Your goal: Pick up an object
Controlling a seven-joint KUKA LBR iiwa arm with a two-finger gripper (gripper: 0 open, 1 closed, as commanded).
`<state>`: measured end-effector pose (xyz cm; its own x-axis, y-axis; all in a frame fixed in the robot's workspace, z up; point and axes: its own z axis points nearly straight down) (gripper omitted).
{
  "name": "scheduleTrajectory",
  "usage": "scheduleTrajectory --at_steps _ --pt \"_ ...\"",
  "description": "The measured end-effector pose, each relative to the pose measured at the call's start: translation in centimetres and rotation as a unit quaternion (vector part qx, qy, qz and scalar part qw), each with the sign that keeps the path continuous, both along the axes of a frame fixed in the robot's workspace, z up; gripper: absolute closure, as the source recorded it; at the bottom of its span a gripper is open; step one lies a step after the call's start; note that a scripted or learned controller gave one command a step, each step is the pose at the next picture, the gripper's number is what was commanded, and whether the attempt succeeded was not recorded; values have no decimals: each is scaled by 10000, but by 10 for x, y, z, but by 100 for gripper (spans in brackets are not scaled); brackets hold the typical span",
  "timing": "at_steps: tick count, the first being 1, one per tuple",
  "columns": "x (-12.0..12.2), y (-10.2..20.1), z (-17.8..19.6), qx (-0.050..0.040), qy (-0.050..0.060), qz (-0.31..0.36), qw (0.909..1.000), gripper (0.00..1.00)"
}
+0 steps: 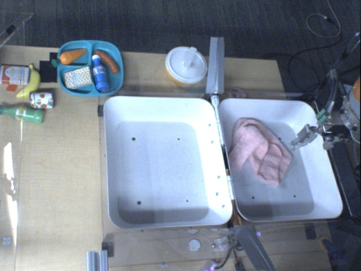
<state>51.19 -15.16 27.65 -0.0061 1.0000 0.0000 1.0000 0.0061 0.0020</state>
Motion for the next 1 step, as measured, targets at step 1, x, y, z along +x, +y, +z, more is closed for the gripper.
scheduleTrajectory --at_steps 1 --pt "33 26 -156 5 17 399 9992 0"
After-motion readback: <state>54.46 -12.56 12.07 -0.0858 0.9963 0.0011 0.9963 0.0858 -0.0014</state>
